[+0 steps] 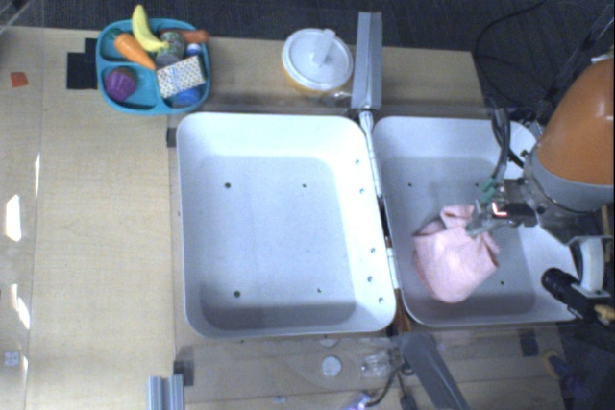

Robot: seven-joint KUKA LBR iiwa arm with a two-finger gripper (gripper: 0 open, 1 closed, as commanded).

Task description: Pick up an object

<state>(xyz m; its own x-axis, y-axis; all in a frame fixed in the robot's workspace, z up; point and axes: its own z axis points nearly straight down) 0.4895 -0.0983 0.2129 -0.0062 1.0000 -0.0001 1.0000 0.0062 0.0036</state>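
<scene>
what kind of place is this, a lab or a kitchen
Most likely a robotics lab bench set up for grasping trials: two shallow white plastic bins side by side, a grey arm's gripper at a crumpled pink cloth, and a blue tray of toy food.

No readable text, labels, brands or numbers anywhere. The small red square sticker (18, 80) and black rectangular patch (81, 69) on the wooden bench (86, 235) carry nothing legible.
</scene>
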